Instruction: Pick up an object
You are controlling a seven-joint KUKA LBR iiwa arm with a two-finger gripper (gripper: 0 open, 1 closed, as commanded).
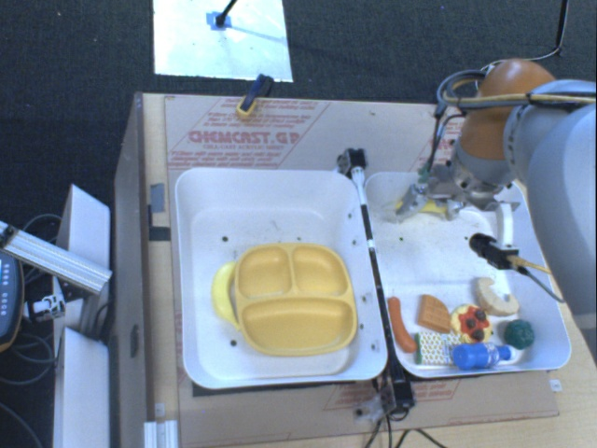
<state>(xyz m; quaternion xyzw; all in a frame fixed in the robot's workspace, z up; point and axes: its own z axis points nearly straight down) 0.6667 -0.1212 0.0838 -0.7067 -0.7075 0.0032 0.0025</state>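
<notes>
Camera view shows the pick not yet made, as far as I can judge: nothing is seen lifted clear of the bins. The pincer point(427, 200) is low over the far end of the right bin point(438, 259), and whether it is apart or together cannot be told from this angle, since the wrist and the grey arm cover much of it.

Directly beneath the pincer, touching it or very nearly so, lies a small yellow piece point(437, 210) (possibly a toy banana, though too little of it shows to be sure). This looks like the thing being tried for. Whether it is gripped cannot be told, so closing on it and lifting it out are both still to be shown.

The other candidates lie well apart from the pincer, at the near end of the same bin. There is an orange sausage point(403, 325), a brown toast slice point(434, 314), a checked green-and-white piece point(431, 348), a small toy pizza point(471, 323), a blue bottle point(480, 355), a pale ring-shaped piece point(494, 297) and a dark green ball point(519, 334).

Across the divider from the pincer, the left bin point(215, 203) holds a yellow divided tray point(294, 297). It sits on a yellow plate point(222, 292) that is too broad to be an easy target.
</notes>
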